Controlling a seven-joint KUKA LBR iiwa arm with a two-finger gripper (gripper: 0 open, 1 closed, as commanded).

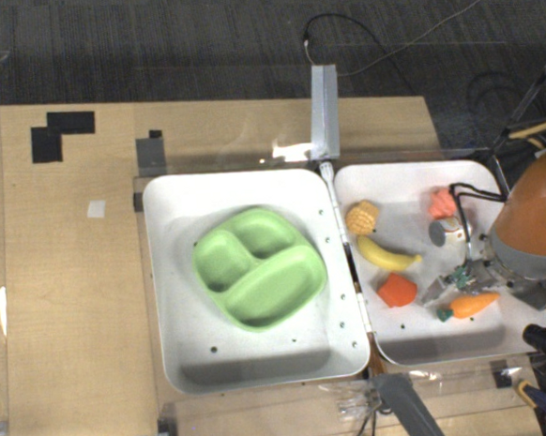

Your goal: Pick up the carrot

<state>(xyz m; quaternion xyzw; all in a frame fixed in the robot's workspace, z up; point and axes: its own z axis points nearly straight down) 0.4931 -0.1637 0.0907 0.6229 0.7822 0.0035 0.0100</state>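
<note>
The carrot (472,306) is orange with a green top and lies flat near the front of the right bin (424,341), its green end pointing left. My gripper (462,280) hangs low directly behind the carrot, close over it. The view does not settle whether they touch. The arm's orange band (539,210) and grey wrist come in from the right over the bin's right side.
The right bin also holds a corn cob (362,217), a banana (386,253), a red-orange piece (397,290) just left of the gripper and a pink piece (442,203) at the back. A green divided plate (258,266) sits in the left bin (185,360).
</note>
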